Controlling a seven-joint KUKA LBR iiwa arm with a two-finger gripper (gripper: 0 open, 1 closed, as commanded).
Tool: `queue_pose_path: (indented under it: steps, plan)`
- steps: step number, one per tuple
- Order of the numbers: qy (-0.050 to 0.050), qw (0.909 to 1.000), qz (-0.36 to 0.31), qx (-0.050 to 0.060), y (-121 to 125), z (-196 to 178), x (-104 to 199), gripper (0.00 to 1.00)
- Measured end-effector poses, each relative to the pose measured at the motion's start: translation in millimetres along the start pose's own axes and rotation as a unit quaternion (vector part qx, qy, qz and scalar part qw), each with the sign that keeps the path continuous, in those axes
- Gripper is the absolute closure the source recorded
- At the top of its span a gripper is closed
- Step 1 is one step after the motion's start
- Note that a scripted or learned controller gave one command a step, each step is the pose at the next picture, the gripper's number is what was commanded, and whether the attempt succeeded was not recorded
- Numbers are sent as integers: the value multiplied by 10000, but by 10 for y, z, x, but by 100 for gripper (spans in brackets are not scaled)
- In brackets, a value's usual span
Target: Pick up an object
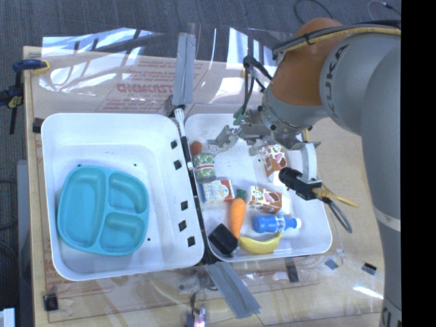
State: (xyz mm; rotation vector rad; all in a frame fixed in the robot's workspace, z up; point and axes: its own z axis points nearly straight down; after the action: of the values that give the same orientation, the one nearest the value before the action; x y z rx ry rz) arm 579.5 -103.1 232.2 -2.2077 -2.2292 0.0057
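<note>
The hand (pixel 262 138) is seen low inside the right bin (pixel 315 240), at that bin's far end, under the grey and orange arm (pixel 340 60); its state cannot be told, since the metal parts at the wrist are cluttered and partly masked by the arm. Nothing is seen to be carried, so the pick is judged not yet done. A brown-and-white patterned carton (pixel 275 159) is found just beside the hand, on its near side, and may be the target, though contact cannot be confirmed. All other candidates are placed relative to the orange carrot (pixel 237 214), which lies near the middle of the right bin: a small green-labelled carton (pixel 217 191) is just beyond it toward the divider, a green can (pixel 203 165) further beyond that, a red-and-white snack box (pixel 265 199) just beside it toward the arm, a blue bottle (pixel 272 224) with a white cap on its arm side and slightly nearer the camera, a yellow banana (pixel 257 244) in front of it, touching or nearly touching the bottle, and a black block (pixel 223 240) in front of it by the divider. The left bin (pixel 54 131) is well apart from the carrot, across the divider, and a blue divided tray (pixel 102 210) is held in it. Both bins are borne by the desk (pixel 88 73). Left to do, as judged: closing on one item, lifting it clear of the bin.
</note>
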Motion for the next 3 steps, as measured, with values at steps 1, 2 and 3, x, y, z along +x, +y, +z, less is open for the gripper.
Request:
queue_pose_path:
  steps: [1,2,3]
  plan:
    - [-2,9999,106,-17,264,-106,-431,0]
    - [-12,9999,112,-19,273,111,-991,0]
    - [-1,9998,-190,-17,172,408,-995,0]
